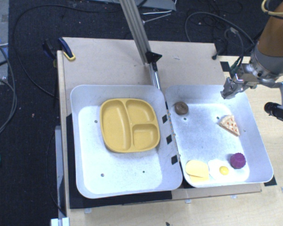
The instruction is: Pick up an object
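Pincer (229, 90) hangs above the right bin's (254, 126) far rim, grip state unclear. Best: drop squarely over the pizza slice (229, 125) just nearer.

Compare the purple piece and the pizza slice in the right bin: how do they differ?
Colour: the purple piece is solid purple; the pizza slice is orange-tan with a pale crust edge.
Shape: the purple piece is rounded; the pizza slice is a flat wedge.
Place: the purple piece sits near the front rim beside the fried egg; the pizza slice lies farther back, nearer the gripper.
Both lie free in the right bin.
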